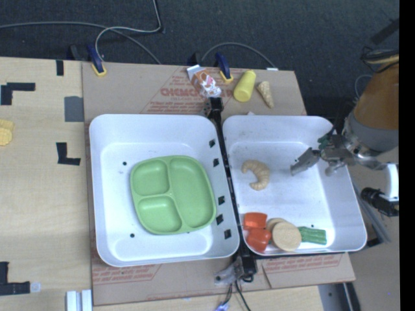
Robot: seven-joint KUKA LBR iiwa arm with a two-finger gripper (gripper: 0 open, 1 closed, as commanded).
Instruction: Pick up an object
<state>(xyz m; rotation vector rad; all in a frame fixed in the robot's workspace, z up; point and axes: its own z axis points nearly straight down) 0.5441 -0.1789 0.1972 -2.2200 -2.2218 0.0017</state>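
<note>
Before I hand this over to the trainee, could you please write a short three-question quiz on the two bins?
1. True or false: the green plate lies in the left bin.
2. Which item lies nearest the gripper?
A. croissant
B. cookie
C. yellow bottle
3. Fill in: the cookie sits between a red piece and a ____ piece.

Key: 1 true; 2 A; 3 green.

Even, bright overhead light; white bins (104, 173) near glare, soft shadows inside walls; picture slightly soft, grainy, dark far floor (259, 11).
</note>
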